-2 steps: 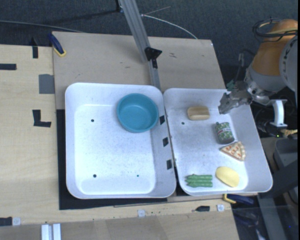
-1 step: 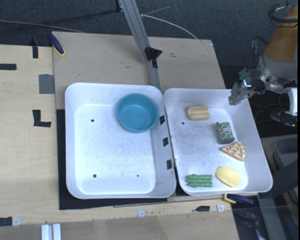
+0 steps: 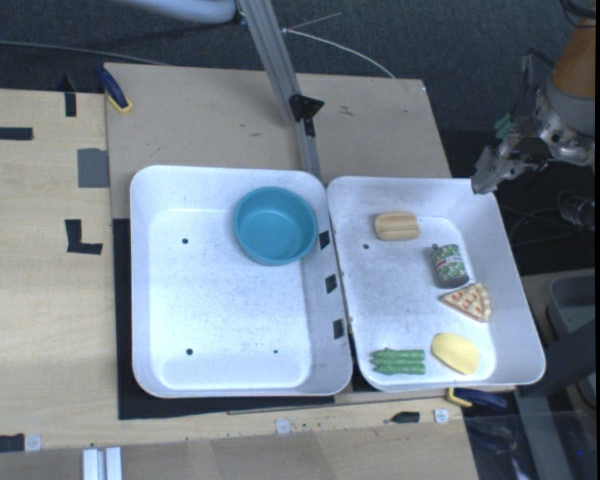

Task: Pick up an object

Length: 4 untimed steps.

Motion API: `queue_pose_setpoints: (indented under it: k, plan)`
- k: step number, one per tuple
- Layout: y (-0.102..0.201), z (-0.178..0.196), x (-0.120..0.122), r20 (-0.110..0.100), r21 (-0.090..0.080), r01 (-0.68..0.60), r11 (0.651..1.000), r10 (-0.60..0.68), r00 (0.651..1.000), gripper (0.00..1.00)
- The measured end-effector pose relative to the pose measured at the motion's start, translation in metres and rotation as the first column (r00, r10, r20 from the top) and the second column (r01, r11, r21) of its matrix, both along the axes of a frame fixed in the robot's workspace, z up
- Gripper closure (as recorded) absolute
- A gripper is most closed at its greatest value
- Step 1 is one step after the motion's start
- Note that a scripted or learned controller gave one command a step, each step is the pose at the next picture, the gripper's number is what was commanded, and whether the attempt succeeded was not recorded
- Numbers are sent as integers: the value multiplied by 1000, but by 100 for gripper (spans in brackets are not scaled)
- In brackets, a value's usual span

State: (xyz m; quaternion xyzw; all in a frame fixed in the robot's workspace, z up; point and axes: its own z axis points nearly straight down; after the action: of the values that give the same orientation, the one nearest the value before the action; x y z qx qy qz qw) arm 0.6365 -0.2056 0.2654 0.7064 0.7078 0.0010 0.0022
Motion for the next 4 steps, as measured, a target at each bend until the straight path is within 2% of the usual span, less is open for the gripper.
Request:
queue_pose_setpoints:
  k: [1,2,3,4]
  plan:
    - [57,-9,-17,-7,3,-3,1000,3,1000,100]
    - [110,-6,-23,-6,3,-4,1000,4,1000,100]
    - [161,-25,-36,-8,2,-4,1000,4,1000,100]
    - [217,-20,-47,-8,3,-5,1000,5,1000,100]
